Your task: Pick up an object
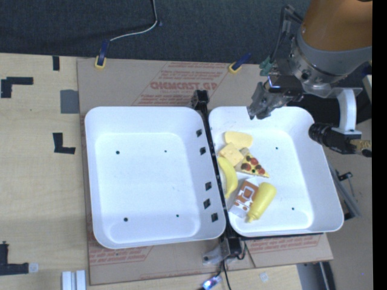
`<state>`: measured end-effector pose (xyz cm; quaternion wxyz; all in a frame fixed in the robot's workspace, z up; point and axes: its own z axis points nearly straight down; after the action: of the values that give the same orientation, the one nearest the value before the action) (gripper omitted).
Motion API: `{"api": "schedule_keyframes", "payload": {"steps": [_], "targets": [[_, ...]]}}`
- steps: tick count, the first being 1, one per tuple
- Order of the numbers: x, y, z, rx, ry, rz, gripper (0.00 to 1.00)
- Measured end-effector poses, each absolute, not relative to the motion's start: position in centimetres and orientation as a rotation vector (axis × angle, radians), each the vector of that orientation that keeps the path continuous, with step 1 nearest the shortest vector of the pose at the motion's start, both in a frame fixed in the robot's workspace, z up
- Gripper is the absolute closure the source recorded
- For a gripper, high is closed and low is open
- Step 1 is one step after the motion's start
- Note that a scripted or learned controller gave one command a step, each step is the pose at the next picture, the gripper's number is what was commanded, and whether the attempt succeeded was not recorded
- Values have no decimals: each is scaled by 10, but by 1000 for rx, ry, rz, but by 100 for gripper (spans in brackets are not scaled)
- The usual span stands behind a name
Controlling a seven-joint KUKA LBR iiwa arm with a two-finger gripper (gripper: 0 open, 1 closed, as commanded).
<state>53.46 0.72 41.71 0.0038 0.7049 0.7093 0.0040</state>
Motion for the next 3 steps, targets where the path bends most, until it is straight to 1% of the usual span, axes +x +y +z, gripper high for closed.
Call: {"api": "schedule_keyframes", "payload": {"steps": [1, 2, 3], "targets": [[482, 72, 439, 2213, 2231, 2, 100], [484, 108, 488, 2215, 2225, 6, 100], [484, 148, 490, 2219, 2224, -1, 100]]}}
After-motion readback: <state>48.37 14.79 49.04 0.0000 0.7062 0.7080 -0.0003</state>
